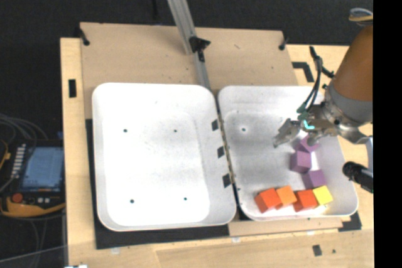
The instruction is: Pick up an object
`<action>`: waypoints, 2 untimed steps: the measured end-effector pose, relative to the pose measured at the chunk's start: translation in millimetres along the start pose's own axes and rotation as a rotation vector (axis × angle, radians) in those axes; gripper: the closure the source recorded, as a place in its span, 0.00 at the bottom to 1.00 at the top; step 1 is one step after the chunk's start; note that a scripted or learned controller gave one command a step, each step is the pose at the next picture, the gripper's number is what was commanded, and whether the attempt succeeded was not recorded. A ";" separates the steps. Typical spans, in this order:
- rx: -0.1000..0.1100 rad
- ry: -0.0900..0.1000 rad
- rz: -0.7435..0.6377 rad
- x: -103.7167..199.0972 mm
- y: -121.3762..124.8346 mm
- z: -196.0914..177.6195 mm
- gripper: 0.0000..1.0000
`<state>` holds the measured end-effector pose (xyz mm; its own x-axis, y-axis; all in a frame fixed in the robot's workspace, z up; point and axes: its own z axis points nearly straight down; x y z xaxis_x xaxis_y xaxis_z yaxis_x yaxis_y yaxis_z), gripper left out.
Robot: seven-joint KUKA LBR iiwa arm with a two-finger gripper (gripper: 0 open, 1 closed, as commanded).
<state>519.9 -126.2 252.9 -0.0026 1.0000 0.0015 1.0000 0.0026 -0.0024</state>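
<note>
My gripper (299, 135) hangs over the right bin (251, 110), in its right half, with its fingers spread apart and nothing between them. Just below it lies a purple block (302, 159), with a second purple block (315, 178) a little further toward the front. Along the front wall sit an orange block (269, 199), a lighter orange block (286, 195), a red-orange block (306, 199) and a yellow block (323, 195). The arm's orange band (357, 69) rises at the right edge.
The left bin (154, 154) lies beside the right one, joined by dark clips (221, 152). A slanted metal pole (179, 3) crosses the bench's back. A device with a blue screen (41, 171) sits off the bench at left.
</note>
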 end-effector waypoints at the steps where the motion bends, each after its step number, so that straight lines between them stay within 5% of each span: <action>1: -0.005 -0.001 0.003 -0.5 0.7 -1.8 0.00; 2: 0.003 -0.003 0.005 -3.7 2.6 60.6 0.00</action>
<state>522.4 -129.9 192.3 0.0021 1.0000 -0.0011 1.0000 -0.0021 -0.0051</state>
